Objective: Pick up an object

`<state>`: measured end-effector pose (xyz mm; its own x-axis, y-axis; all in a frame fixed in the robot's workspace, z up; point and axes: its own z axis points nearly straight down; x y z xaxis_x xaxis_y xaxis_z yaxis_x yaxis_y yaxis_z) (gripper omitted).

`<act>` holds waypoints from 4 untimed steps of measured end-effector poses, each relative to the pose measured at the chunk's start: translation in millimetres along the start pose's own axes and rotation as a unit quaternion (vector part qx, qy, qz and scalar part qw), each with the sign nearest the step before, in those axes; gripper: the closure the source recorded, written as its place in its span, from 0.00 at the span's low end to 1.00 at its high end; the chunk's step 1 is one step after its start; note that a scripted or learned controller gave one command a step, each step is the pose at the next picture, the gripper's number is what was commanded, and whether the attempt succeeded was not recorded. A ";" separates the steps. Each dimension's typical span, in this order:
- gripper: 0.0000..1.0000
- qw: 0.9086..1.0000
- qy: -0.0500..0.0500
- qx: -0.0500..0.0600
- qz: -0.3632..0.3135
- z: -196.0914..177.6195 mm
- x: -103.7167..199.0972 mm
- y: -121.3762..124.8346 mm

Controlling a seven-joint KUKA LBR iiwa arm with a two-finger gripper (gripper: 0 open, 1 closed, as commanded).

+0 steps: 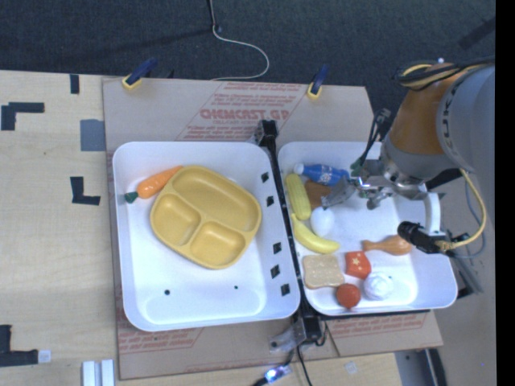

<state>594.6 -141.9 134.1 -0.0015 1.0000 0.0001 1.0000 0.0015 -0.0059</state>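
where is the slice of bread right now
In the camera view, the bread slice lies near the front of the right bin, just below the banana and left of the tomato.

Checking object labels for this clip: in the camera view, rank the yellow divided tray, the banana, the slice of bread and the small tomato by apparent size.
Largest to smallest:
1. yellow divided tray
2. banana
3. slice of bread
4. small tomato

Banana and bread cover similar area, so that pair is close.
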 end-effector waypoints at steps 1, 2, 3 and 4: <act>0.00 1.000 -0.001 -0.002 0.000 52.6 0.6 -0.3; 1.00 1.000 0.000 -0.003 0.000 39.3 1.2 0.7; 1.00 1.000 0.000 -0.005 0.000 -23.0 -0.6 4.5; 1.00 1.000 0.000 -0.005 0.000 -80.8 1.4 -3.9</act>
<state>591.2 -140.6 214.9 -0.0018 1.0000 -0.0004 1.0000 0.0018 0.0037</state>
